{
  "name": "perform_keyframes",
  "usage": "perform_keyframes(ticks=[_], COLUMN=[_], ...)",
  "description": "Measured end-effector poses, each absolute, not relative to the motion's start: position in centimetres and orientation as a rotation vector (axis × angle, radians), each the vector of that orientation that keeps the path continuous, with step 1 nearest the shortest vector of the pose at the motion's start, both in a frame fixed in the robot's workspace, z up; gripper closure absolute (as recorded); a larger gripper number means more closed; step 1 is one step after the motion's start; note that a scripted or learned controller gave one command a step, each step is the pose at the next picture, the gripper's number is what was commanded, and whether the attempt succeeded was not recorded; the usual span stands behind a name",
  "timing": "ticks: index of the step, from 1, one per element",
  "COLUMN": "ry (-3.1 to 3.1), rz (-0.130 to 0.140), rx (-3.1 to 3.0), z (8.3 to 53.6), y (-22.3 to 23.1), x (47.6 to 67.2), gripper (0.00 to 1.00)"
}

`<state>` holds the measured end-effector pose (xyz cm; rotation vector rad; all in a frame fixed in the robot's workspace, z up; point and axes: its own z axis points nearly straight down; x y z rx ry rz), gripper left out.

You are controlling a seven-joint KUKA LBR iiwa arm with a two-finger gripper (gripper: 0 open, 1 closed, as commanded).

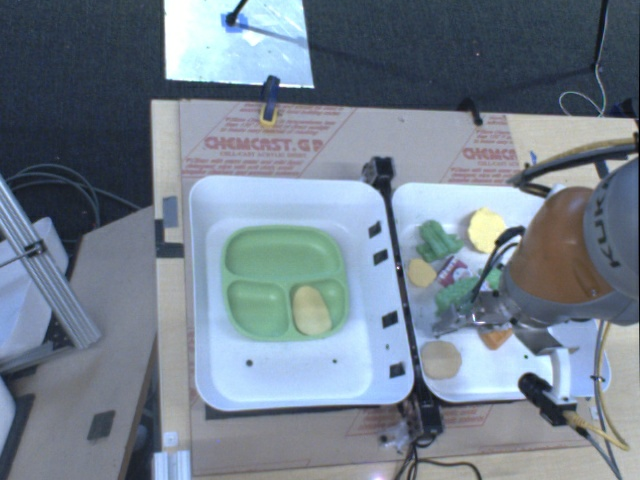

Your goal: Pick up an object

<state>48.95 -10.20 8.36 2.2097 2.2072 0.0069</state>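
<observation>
The right white bin (520, 386) holds several small items: a green piece (436, 237), a yellow piece (487, 230), a small yellow piece (421, 273), a red-and-white item (449, 268), a green item (458, 291), an orange piece (496, 338) and a tan round piece (440, 359). My gripper (462, 314) hangs low over the middle of this bin, right beside the green item and just above the tan round piece. The arm's wrist hides part of the bin.
The left white bin (210, 368) carries a green divided tray (284, 251) with a pale yellow item (312, 310) in its lower right compartment. A black divider (393, 268) runs between the bins. Cables lie at the front right corner.
</observation>
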Motion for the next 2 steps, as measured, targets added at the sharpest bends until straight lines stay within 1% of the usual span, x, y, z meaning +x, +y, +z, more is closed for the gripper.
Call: perform_keyframes(ticks=[1,2], ry=[2.218,2.208], rz=[0.011,0.017], rx=[2.206,2.203], z=[9.0,10.2], y=[-8.7,-8.9], x=[55.8,55.9], gripper=[0.00,1.00])
